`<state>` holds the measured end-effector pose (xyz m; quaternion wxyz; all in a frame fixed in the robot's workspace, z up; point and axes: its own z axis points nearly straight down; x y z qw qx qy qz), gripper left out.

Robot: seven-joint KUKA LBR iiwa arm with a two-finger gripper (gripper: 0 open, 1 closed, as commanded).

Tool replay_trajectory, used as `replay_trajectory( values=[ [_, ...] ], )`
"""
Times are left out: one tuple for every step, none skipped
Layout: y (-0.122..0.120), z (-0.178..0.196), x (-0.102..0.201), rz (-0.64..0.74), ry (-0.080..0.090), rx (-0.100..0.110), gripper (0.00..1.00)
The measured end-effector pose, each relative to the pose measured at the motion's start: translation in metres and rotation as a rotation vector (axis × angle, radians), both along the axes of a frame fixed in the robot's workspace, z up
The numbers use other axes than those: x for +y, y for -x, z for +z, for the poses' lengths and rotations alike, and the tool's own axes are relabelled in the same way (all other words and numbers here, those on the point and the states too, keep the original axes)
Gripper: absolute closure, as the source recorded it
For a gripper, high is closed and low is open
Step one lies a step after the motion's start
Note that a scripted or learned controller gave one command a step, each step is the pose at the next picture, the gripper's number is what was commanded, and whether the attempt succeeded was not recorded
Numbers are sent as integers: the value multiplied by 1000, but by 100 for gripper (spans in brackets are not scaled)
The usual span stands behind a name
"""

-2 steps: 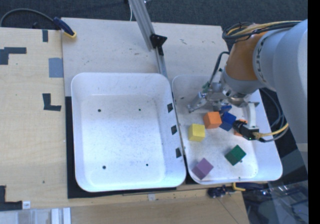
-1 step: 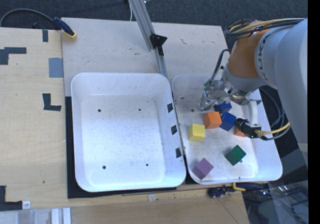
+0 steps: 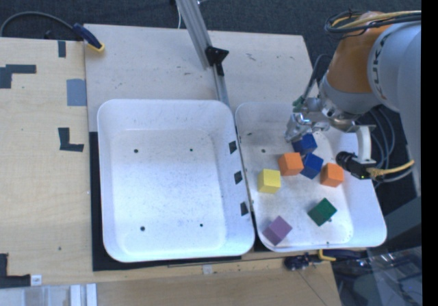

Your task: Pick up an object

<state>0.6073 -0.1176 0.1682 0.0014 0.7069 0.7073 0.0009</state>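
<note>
My gripper hangs over the back of the right bin, reaching in from the right. A blue cube sits directly under its tip, touching or nearly touching it. Just in front lie an orange cube, a second blue cube and another orange cube. A yellow cube rests left of them. A green cube and a purple cube lie near the bin's front.
The left bin stands beside the right one, sharing a raised rim. A slanted metal post rises behind the bins. Cables hang off the arm at the right edge of the right bin.
</note>
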Motion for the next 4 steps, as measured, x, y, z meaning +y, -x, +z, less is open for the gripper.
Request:
replay_trajectory(
  values=[
    [-1, 40, 0, 1, 0, 0, 100],
    [16, 53, 55, 6, -3, 4, 100],
    [42, 45, 101, 5, -2, 6, 100],
    [68, 59, 147, 6, -3, 6, 100]
  ],
)
